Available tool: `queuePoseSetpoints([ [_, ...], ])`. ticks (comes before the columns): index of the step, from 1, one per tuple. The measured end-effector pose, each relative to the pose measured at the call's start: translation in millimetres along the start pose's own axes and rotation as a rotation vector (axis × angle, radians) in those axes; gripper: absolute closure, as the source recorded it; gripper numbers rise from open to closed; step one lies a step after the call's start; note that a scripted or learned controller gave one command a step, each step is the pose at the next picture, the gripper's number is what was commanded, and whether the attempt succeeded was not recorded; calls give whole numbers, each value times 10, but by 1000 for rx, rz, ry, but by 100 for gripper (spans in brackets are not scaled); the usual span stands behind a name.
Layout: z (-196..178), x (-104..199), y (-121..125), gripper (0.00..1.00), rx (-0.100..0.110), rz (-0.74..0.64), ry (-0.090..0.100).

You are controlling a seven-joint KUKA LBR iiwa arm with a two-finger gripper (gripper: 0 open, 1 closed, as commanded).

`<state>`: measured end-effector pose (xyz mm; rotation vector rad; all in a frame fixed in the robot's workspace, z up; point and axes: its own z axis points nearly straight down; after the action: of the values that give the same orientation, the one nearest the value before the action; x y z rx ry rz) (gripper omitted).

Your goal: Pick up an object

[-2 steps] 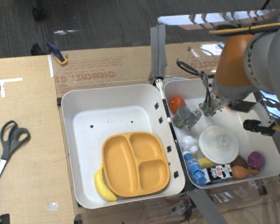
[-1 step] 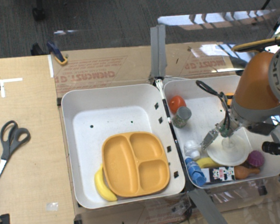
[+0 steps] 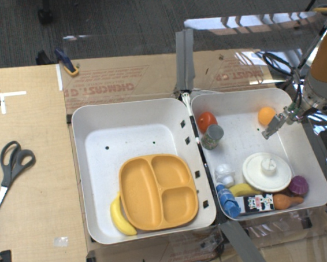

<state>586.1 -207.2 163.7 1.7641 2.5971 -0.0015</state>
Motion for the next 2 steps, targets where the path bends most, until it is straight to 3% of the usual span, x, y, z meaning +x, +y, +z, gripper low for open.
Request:
queuePoseSetpoints([
  [1, 719, -349, 594, 0, 1, -5, 6],
  [2, 592, -375, 605, 100, -4, -7, -5],
])
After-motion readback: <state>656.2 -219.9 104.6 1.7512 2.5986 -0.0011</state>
